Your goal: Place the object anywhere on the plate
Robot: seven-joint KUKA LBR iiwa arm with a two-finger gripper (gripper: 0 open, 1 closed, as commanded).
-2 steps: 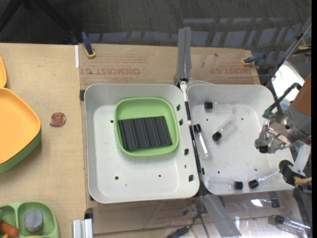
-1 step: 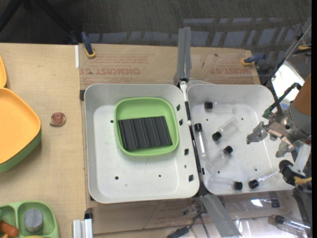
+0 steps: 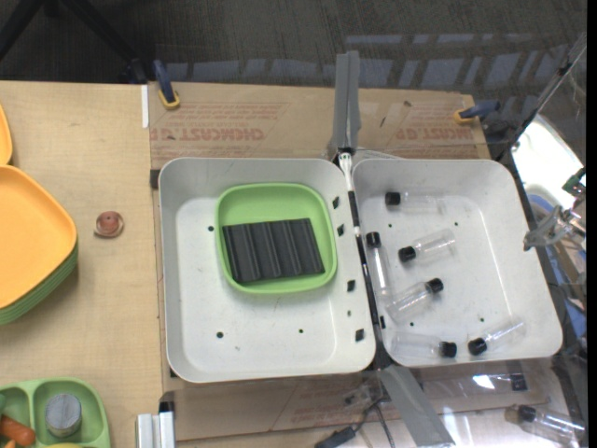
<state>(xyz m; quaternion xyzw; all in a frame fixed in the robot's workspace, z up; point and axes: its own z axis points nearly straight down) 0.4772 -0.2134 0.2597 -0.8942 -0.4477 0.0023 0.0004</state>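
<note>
A square green plate [image 3: 275, 203] sits in the left white bin [image 3: 187, 334], toward its back. A dark grey ribbed slab [image 3: 273, 250] lies flat on the plate and covers most of its floor. The right white bin [image 3: 522, 250] holds several clear tubes with black caps: one near the back [image 3: 415, 200], one in the middle [image 3: 427, 247], one below it [image 3: 415, 294], and others at the front edge [image 3: 494, 336].
Cardboard [image 3: 252, 129] lies under both bins. On the wooden bench to the left are a stack of orange plates [image 3: 33, 241], a small red-brown knob [image 3: 109, 223] and a green compartment tray [image 3: 51, 413]. Clamps [image 3: 168, 91] grip the cardboard's back edge.
</note>
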